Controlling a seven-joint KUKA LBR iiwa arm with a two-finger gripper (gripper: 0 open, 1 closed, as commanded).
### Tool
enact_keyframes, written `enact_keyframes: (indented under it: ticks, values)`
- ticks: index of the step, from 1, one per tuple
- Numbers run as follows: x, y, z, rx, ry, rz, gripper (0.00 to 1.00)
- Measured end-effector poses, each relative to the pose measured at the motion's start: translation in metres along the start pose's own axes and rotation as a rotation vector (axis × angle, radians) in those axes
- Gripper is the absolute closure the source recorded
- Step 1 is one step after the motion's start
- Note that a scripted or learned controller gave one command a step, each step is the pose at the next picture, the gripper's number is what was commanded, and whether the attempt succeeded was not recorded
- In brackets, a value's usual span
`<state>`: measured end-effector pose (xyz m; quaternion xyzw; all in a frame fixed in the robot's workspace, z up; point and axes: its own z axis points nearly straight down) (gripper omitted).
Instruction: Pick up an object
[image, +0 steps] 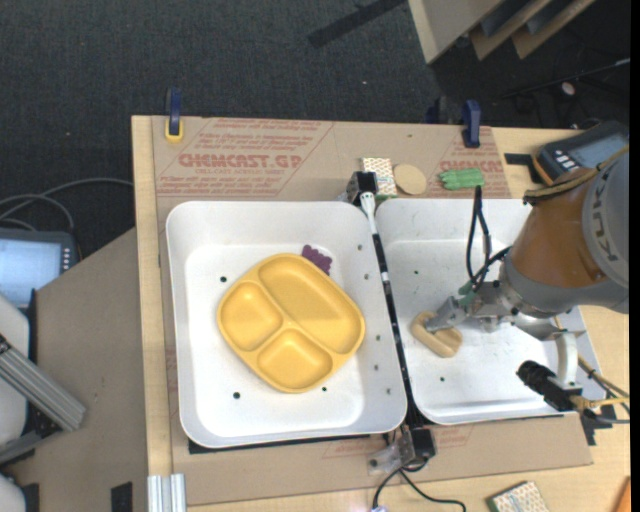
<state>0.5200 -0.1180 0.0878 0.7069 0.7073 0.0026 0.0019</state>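
Observation:
A tan, bread-like piece (440, 342) lies in the right white bin (470, 400), near its left wall. My gripper (447, 318) hangs directly over that piece, at its upper edge, and the grey and orange arm (560, 250) reaches in from the right. The gripper's tip blends with the tan piece, so contact is unclear. In the left white bin (200, 380) rests a yellow divided plate (290, 320), and a small purple object (318, 258) peeks out behind its far rim.
On the cardboard behind the bins lie a tan round disc (409, 179), a green item (460, 179) and a small checkered tag (377, 166). Blue clamps (175, 103) (471, 112) grip the board's far edge. A black cable (478, 240) dangles over the right bin.

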Motion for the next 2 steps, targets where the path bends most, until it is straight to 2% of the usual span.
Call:
enact_keyframes:
  ticks: [1, 2]
  values:
    - [0.002, 0.002, -0.014, -0.01, 0.002, 0.0, 1.0]
    - [0.07, 0.056, -0.102, -0.005, -0.001, -0.008, 1.0]
